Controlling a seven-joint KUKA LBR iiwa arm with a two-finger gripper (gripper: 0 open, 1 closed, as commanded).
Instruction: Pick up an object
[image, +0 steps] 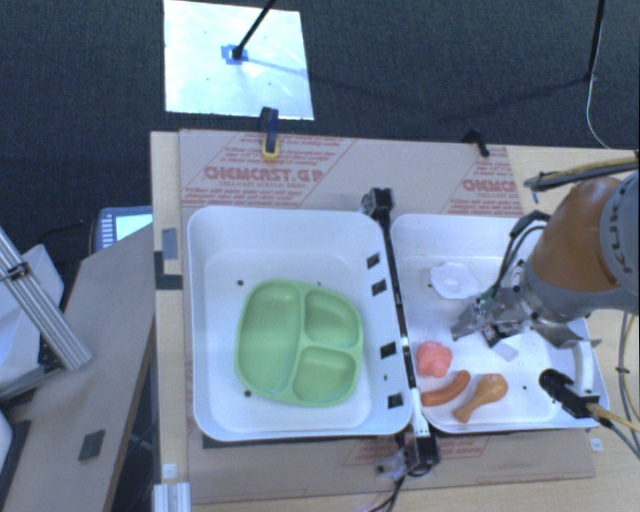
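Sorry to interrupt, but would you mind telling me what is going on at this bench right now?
A robot arm reaches in over the right bin, with its gripper low above the bin floor. Just below it lie a pink piece, a sausage and a drumstick, with a pale white item further back. I cannot see anything between its fingers, so nothing looks picked up yet. The left bin holds a green divided plate.
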